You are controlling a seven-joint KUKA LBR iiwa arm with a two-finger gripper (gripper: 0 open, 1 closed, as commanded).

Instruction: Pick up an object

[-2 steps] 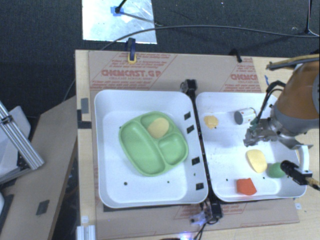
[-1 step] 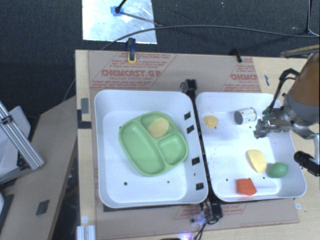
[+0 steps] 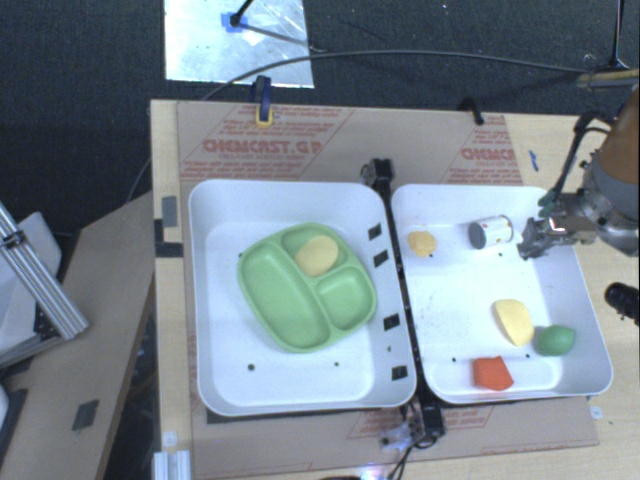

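Brown cardboard sheet point(image 3: 300, 138) under both bins reads "CHEMCAST GP" in red; two-finger gripper point(image 3: 532, 240) hangs over the right white bin point(image 3: 585, 298), near the small grey-and-white cylinder point(image 3: 490, 232); whether its jaws are parted, I cannot tell.

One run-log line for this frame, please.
gripper: over right bin's far right, holding nothing seen | nearest: can | left bin: green tray with yellow item

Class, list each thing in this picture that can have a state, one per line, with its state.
green divided plate: lying flat in the left bin, one yellow piece in a compartment
small can: on its side in the right bin
gripper: beside the can, holding nothing visible
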